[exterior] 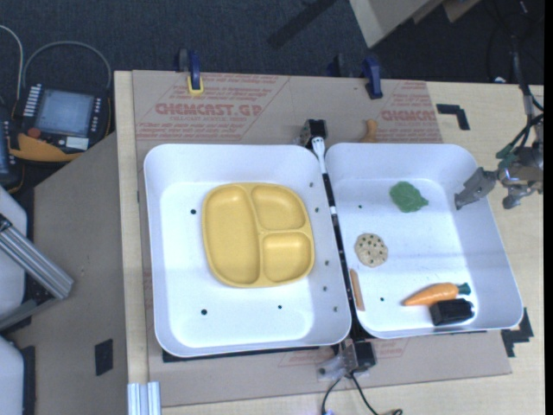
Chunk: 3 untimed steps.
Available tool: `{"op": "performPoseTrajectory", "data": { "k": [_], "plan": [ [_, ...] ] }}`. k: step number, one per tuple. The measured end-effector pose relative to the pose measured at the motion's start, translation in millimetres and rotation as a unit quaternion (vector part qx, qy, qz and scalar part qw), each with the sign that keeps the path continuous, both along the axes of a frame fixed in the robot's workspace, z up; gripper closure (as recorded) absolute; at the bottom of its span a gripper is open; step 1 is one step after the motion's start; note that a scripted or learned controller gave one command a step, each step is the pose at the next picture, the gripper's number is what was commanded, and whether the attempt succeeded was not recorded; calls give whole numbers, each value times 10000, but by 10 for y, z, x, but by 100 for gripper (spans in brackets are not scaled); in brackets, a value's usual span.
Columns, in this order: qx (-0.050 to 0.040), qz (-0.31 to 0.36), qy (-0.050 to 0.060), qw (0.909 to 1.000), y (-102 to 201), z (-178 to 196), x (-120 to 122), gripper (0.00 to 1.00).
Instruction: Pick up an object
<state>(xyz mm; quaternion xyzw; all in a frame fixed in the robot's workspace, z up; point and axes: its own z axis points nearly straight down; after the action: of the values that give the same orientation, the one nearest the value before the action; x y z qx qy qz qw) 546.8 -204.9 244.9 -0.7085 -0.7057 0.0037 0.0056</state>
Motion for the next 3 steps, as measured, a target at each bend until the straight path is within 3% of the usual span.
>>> {"op": "performPoseTrajectory", "data": {
  "k": [1,3],
  "plan": [
    [-18,21,-68,10000,8,75,27,0],
    [-5,19,-41,10000,-101,-878,142,0]
  ]
}}
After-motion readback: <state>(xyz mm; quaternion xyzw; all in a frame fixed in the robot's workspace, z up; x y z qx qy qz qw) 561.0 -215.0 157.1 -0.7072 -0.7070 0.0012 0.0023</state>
